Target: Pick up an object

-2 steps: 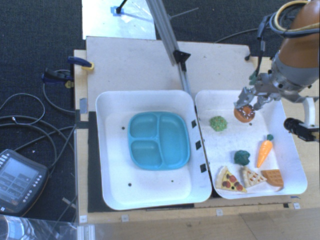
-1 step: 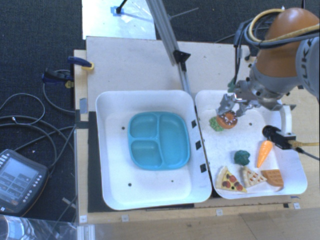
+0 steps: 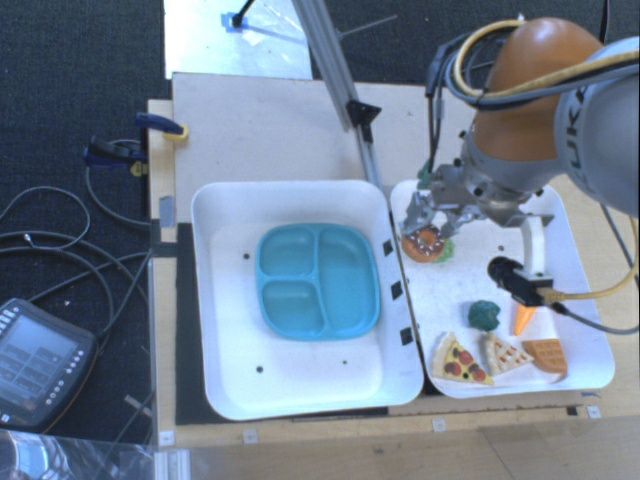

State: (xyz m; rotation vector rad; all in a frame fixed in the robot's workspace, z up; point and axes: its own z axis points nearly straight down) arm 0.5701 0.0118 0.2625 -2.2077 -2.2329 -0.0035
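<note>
1. Burger toy (image 3: pixel 427 245) sits in the right bin (image 3: pixel 580 268), up near the bin's left wall, right under the gripper (image 3: pixel 428 224).
2. Gripper's fingers are down at the burger, but I can't tell if they're apart or clamped on it.
3. Nearby in that bin: green broccoli (image 3: pixel 485 314), orange carrot (image 3: pixel 524 318), two pizza slices (image 3: pixel 460 358) and a toast-looking piece (image 3: pixel 546 355).
4. Left bin (image 3: pixel 230 368) has a blue divided plate (image 3: pixel 318 280).

The grey tool (image 3: pixel 428 220) covers the top of a round brown-and-green toy burger (image 3: pixel 427 245) (finger gap unreadable).
</note>
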